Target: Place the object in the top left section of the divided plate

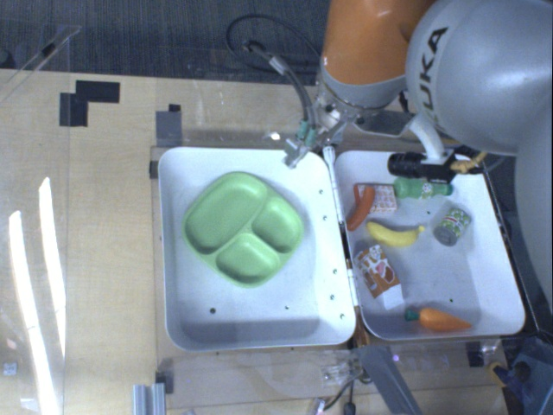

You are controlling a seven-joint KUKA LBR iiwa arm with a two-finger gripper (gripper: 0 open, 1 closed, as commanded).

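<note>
From my seat I see the arm (449, 59) hanging over the upper middle of the frame, its end effector (313, 141) above the seam between the two bins, near their top rims; I cannot tell how it is set. The green divided plate (244, 227) lies alone in the left bin (181, 318), turned at a slant, all its sections bare, so I judge the placing not yet done. The candidates sit in the right bin (497, 305): a banana (395, 233), a red sausage-like piece (361, 207), a green bottle (421, 188), a small can (451, 226), a snack packet (378, 272) and a carrot (439, 320) at lower right. They lie loosely apart, which leaves room to come down on one, though the bottle crowds the top rim. The plate has open floor on every side.
</note>
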